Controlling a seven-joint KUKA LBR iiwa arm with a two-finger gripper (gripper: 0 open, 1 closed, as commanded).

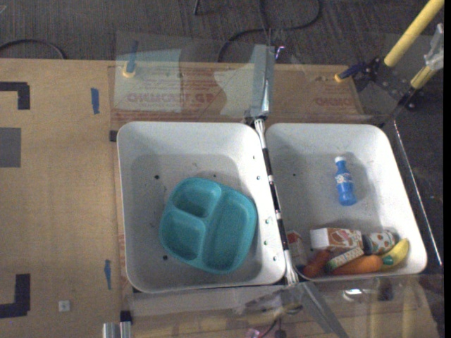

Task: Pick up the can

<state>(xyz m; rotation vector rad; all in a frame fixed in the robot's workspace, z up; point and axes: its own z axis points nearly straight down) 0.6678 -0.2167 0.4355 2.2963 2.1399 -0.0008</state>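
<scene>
A small can (380, 241) with a colourful label lies among a cluster of toy foods at the front of the right bin (310, 153). It is wedged between a white and orange packet (337, 237) on its left and a yellow banana (400, 252) on its right. An orange carrot (361, 265) lies just in front of it.
A blue bottle (344, 180) lies alone in the middle of the right bin. A teal divided plate (208, 224) sits in the left bin (141, 153). A reddish toy (316, 263) rests by the right bin's front left corner. Yellow poles and clamps (412, 30) stand at the back right.
</scene>
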